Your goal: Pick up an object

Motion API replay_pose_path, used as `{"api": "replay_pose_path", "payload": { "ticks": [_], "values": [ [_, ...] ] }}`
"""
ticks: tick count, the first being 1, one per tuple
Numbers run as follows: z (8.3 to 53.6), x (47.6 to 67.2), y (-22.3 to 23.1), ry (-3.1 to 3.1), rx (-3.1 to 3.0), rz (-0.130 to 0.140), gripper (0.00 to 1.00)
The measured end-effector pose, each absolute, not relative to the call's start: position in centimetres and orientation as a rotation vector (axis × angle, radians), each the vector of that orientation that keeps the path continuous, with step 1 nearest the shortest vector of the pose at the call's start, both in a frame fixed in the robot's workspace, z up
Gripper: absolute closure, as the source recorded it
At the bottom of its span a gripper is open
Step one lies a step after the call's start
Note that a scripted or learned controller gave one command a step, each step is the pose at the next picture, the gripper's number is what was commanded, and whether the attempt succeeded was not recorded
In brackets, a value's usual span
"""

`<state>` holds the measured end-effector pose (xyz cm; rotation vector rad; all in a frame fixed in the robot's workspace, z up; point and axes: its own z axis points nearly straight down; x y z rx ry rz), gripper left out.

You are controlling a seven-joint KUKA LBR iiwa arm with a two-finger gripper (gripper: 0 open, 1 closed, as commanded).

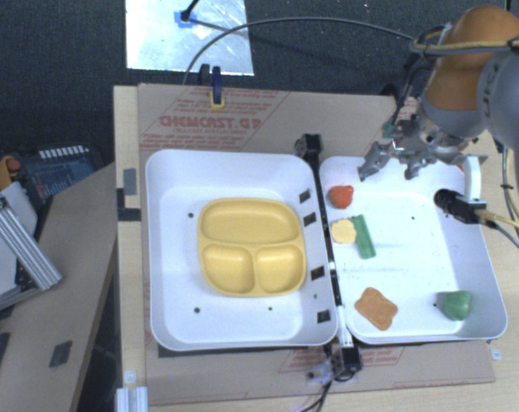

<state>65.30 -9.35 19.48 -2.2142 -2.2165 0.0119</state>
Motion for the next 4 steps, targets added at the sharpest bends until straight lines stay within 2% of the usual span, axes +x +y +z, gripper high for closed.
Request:
{"api": "replay_pose_path", "payload": {
  "ticks": [1, 2, 3, 4],
  "values": [
    [20.3, 65.6, -9.3, -2.226, -2.219, -0.001, 0.0],
    [16.0, 66.1, -9.1, -2.227, -2.214, 0.001, 0.0],
    [10.3, 65.3, -8.5, -2.224, -2.216, 0.002, 0.0],
    [8.5, 65.4, -8.4, -2.227, -2.218, -0.001, 0.0]
  ]
}}
